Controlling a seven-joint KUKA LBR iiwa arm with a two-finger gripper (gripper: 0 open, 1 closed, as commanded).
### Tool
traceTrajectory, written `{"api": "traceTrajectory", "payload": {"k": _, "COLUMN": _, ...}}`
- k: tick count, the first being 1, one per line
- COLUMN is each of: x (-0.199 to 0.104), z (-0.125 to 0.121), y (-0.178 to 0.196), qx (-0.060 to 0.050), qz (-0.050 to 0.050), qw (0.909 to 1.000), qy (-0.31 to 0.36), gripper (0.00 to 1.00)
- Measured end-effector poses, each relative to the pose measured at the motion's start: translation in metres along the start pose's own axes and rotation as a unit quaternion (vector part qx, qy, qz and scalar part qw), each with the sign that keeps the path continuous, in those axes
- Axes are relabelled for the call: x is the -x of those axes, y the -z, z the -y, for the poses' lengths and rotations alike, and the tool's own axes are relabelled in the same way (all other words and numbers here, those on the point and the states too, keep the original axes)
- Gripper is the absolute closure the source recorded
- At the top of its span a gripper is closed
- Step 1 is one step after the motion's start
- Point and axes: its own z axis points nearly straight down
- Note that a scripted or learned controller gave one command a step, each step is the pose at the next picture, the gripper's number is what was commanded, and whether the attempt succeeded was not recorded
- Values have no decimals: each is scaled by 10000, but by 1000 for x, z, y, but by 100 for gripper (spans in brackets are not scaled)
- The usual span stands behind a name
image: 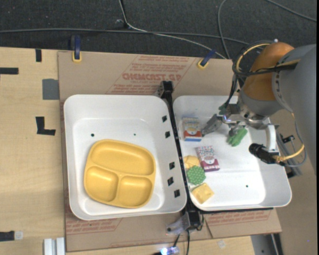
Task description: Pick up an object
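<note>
Red print runs across the cardboard sheet [149, 73] under the bins, at twelve o'clock from the left bin [74, 110]; the largest word seems to read "CHEMCAST", the smaller lines are illegible. The small packets [207, 158] in the right bin [266, 190] carry print too small to read.

I saw the gripper [225, 122] low over the right bin [255, 195], fingers spread, a green object [237, 136] just beside it. Small packets [192, 128] lay along that bin's left side. The left bin [74, 142] held a yellow divided tray [119, 172].
</note>
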Motion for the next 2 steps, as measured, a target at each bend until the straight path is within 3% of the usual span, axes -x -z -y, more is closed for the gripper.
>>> {"api": "traceTrajectory", "payload": {"k": 1, "x": 0, "z": -2, "y": -19, "qx": 36, "qz": 1, "qw": 10000, "qy": 2, "gripper": 0}}
{"api": "traceTrajectory", "payload": {"k": 2, "x": -1, "z": -2, "y": -9, "qx": 53, "qz": 9, "qw": 10000, "qy": 8, "gripper": 100}}
